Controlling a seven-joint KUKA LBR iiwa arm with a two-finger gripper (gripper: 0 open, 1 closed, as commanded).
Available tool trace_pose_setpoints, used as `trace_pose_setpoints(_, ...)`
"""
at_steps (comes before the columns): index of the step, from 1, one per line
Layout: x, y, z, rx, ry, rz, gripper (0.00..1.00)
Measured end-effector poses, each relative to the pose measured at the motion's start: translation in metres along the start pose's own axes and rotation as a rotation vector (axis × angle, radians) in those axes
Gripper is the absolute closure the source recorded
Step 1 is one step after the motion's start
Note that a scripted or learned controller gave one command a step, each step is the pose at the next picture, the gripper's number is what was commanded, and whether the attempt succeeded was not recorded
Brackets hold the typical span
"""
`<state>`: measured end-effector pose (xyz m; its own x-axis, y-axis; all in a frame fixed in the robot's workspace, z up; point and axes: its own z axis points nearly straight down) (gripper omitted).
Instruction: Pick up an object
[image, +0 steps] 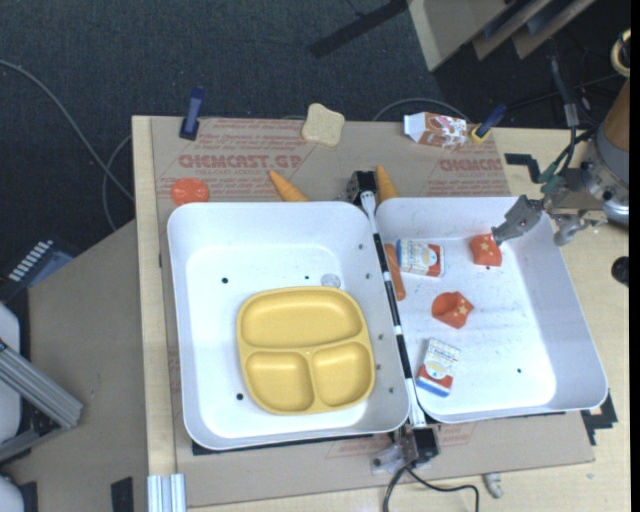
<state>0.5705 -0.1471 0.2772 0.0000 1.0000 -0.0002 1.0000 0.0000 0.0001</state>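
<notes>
So here's what you had on the bench (250, 165), using the right white bin (560, 330) as the landmark. Your gripper (540, 215) sat at that bin's far right corner, hanging over the rim, on the grey arm (610, 160) that came in from the right. I honestly couldn't tell how far its fingers were spread, and I saw nothing between them, so I wouldn't call that a grasp.

Inside the right bin you had four things. A small red block (486, 250) lay near the far wall, just beside the gripper but apart from it. A white and orange carton (420, 258) lay toward the bin's far left. A bigger red chunky piece (452, 309) sat about mid-bin. A small white packet with red and blue print (438, 364) lay near the bin's near left corner. An orange carrot-like stick (396, 282) ran along the bin's left wall.

Left of that bin, touching it, was the other white bin (200, 300), and a yellow plastic divided plate (304, 348) lay in it.

Behind the right bin, a little milk-style carton (436, 128) and a tan bread-shaped slice (323, 123) lay on the bench.
</notes>
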Motion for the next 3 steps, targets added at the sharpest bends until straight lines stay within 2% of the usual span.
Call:
trace_pose_setpoints(1, 0.034, -0.004, 0.115, 0.003, 0.001, -0.001, 0.00)
trace_pose_setpoints(2, 0.040, -0.005, 0.193, 0.001, 0.001, 0.000, 0.00)
trace_pose_setpoints(3, 0.040, -0.005, 0.183, -0.001, 0.000, 0.001, 1.00)
